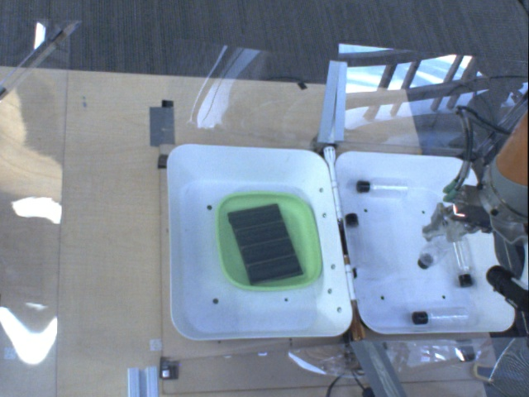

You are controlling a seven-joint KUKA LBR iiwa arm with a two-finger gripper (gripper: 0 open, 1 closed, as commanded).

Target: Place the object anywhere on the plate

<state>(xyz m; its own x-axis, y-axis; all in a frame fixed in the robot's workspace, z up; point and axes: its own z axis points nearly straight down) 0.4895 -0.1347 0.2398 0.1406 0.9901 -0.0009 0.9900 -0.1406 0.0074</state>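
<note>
A dark grey ribbed rectangular block (264,244) lies on the square lime-green plate (228,222) in the left white bin (190,180). The metal two-finger gripper (442,230) hangs over the right white bin (388,292) among clear plastic tubes with black caps (382,188); whether it is parted or closed, I cannot tell.
</note>
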